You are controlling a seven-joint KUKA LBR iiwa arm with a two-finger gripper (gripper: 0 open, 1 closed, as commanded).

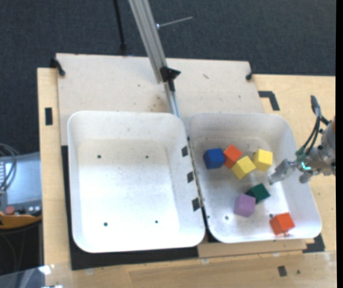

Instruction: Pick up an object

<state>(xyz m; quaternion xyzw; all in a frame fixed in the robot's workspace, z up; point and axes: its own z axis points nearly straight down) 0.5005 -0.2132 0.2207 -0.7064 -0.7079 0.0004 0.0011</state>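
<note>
We read step as approach — nothing lifted yet. Gripper [279, 171] sits over right bin [303, 155] near its right wall; cannot tell its state. Seven blocks lie in that bin. Nearest: green block [258, 192] just below tip, yellow block [263, 158] just above. Next move, we judge — pick one target, centre over it, descend.

Light wooden bench [48, 161] carries a pale speckled board [117, 83] at its far edge. Two shallow white plastic bins sit side by side: left bin [81, 131] near the left edge, right bin [285, 131] near the right edge, inner rims touching.
</note>
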